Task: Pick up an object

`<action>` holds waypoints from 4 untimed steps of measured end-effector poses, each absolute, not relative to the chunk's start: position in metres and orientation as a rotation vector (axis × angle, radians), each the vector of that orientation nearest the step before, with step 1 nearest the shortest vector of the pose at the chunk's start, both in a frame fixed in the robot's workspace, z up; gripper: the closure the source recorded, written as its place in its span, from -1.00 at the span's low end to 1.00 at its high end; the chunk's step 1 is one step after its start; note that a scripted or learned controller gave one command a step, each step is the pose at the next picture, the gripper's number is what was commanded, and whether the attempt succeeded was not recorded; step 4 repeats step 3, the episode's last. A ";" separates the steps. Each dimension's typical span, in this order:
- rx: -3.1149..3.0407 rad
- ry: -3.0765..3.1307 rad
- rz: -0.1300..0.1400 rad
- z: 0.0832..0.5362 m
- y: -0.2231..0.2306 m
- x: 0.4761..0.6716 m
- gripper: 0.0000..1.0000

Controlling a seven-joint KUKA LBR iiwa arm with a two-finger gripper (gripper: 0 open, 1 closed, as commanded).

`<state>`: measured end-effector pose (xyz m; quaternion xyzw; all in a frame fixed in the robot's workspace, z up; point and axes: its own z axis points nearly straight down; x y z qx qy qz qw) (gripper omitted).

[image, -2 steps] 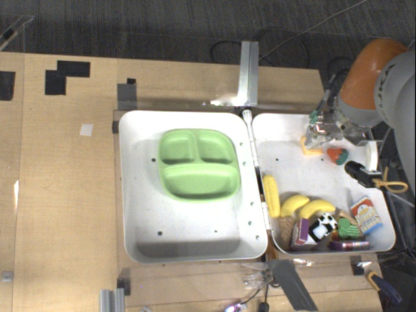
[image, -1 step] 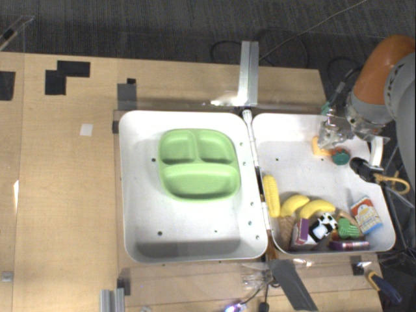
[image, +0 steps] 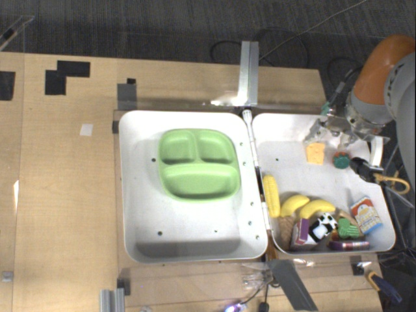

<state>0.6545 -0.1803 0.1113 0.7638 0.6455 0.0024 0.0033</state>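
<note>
camera view | tool (image: 335,130) over right bin's (image: 286,135) far corner, grip state cannot be told | cheese wedge (image: 315,153) just beside tool, toward the bin's middle | likely light, stiff, smooth; pinch across flat sides

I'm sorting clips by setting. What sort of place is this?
Probably a robotics lab bench for pick-up trials: two white bins fixed on a wooden bench, toy food such as a banana and corn, and a robot arm with loose cables.
</note>
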 end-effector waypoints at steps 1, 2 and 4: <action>2.133 2.296 0.008 0.088 -0.174 0.650 -1.00; 2.123 2.297 0.016 0.102 -0.172 0.653 1.00; 2.141 2.290 0.010 0.170 -0.117 0.671 1.00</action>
